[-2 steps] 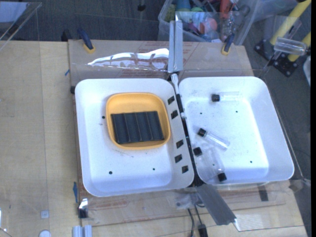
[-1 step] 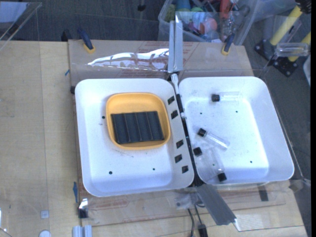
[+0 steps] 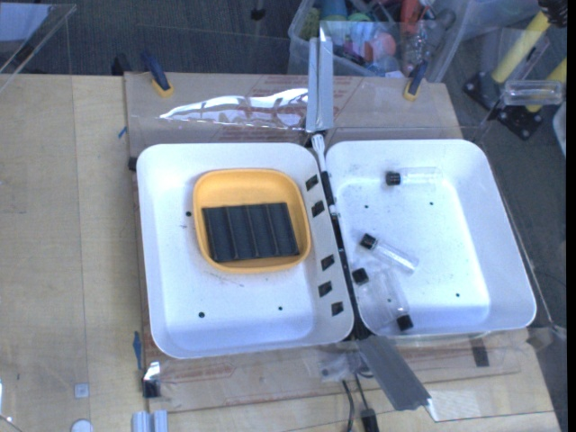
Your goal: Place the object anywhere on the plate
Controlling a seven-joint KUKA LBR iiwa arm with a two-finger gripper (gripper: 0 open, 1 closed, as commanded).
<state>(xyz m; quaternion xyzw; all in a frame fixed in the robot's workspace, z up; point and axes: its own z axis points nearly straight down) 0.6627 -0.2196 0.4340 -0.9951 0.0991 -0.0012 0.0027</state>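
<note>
A dark grey ribbed rectangular block (image 3: 249,231) lies flat on a square yellow plastic plate with rounded corners (image 3: 209,190), which sits in the left shallow white bin (image 3: 171,309). The block covers most of the plate's floor, its ridges running front to back and its long side slightly tilted against the bin's edges.

In the right shallow white bin (image 3: 486,268) lie several clear plastic tubes with black caps: one (image 3: 409,177) near the back wall, one (image 3: 385,251) near the middle, and two more (image 3: 382,301) toward the front left corner. Black tabs (image 3: 324,237) line the seam where the two bins meet.

Both bins rest on a pale wooden bench (image 3: 63,241). Behind them, a clear storage tub of mixed colourful items (image 3: 382,16) stands on dark carpet, with yellow-and-black equipment (image 3: 526,34) at the far right. Whether the gripper's fingers are apart or together cannot be told from this view.
</note>
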